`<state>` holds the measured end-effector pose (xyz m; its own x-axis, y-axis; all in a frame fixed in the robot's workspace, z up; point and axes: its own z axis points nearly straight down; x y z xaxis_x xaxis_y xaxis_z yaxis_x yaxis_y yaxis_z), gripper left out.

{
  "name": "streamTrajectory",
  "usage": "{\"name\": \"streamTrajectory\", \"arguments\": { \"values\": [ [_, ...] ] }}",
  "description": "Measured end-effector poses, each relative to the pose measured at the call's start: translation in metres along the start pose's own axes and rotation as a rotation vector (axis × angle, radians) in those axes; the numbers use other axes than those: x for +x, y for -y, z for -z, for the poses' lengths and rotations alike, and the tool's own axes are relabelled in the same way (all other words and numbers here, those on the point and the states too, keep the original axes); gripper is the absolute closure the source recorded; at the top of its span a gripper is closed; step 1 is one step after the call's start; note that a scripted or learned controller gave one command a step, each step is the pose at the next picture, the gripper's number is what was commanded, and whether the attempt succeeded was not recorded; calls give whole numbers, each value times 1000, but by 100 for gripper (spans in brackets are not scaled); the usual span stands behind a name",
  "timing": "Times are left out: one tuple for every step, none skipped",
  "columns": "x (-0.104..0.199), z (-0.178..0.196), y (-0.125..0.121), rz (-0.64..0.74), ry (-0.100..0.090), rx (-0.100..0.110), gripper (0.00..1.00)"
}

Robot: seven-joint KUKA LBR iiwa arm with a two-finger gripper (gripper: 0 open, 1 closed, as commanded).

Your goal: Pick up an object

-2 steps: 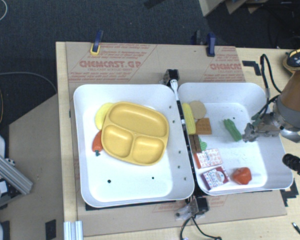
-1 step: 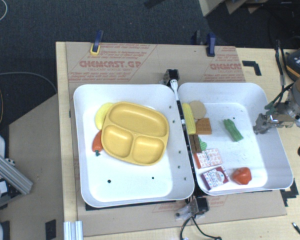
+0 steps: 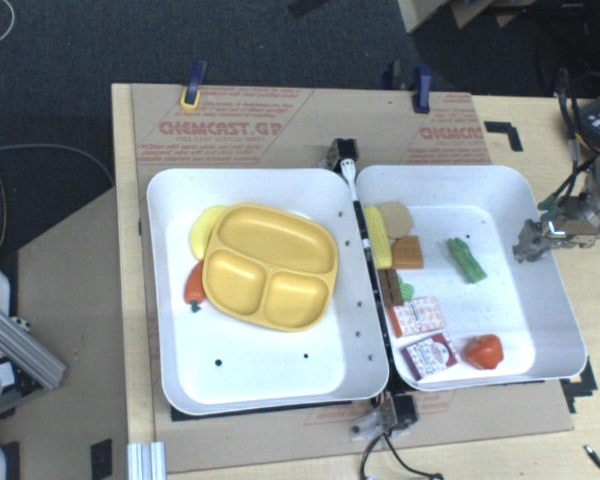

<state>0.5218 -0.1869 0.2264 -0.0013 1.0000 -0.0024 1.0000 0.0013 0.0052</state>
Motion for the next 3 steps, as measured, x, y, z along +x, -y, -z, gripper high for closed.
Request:
{"name": "streamTrajectory", "arguments": {
  "values": [
    [61,-5,-14,6,-5,6,100],
    [110,4,-25,5,-3,2,100],
    [155,-3,-51,5,-3,2,100]
  ]
}}
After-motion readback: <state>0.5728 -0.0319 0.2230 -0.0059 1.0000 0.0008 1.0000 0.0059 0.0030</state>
